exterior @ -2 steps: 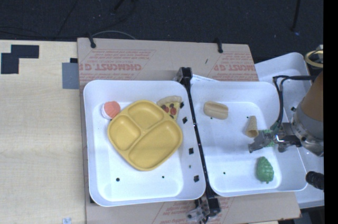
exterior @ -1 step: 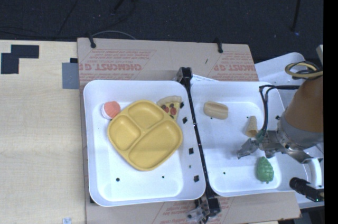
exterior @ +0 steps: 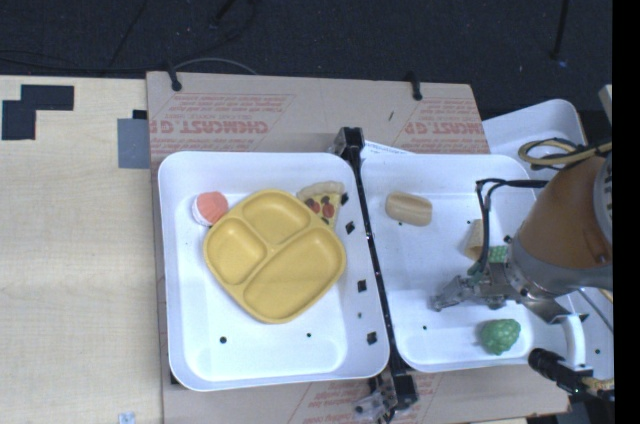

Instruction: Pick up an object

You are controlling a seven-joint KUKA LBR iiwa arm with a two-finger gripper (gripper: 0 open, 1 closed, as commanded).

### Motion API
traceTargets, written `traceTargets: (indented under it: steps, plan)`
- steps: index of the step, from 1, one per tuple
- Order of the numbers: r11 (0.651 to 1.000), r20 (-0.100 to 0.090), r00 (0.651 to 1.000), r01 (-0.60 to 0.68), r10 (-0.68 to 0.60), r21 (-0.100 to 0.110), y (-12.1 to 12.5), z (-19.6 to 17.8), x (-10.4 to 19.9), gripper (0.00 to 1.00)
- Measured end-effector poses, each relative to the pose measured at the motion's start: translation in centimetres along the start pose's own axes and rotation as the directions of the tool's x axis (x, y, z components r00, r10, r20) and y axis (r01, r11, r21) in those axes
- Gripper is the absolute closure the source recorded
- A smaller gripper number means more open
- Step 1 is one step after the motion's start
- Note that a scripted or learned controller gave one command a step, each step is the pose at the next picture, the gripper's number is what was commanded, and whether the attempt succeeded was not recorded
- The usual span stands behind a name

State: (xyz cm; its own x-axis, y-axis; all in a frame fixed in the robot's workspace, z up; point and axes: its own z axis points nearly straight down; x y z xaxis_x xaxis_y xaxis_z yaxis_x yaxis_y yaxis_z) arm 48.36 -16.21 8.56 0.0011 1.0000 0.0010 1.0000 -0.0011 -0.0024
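The fingers (exterior: pixel 455 293) hang low in the right white bin (exterior: pixel 420 342), open and gripping nothing. The approach step, I think; next they must close around the crumpled green object (exterior: pixel 499 335) just beside.

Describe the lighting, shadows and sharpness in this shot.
Camera view: even overhead light makes both white bins bright while the floor behind stays dark; the yellow tray casts only a faint soft shadow; everything looks slightly soft, and the gripper is too blurry to read in detail.
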Motion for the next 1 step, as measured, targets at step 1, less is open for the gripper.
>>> traceTargets:
  steps: [1]
  plan:
    - [1.000,0.000,1.000,-0.004,0.004,-0.001,0.06,-1.28,-0.10,1.00]
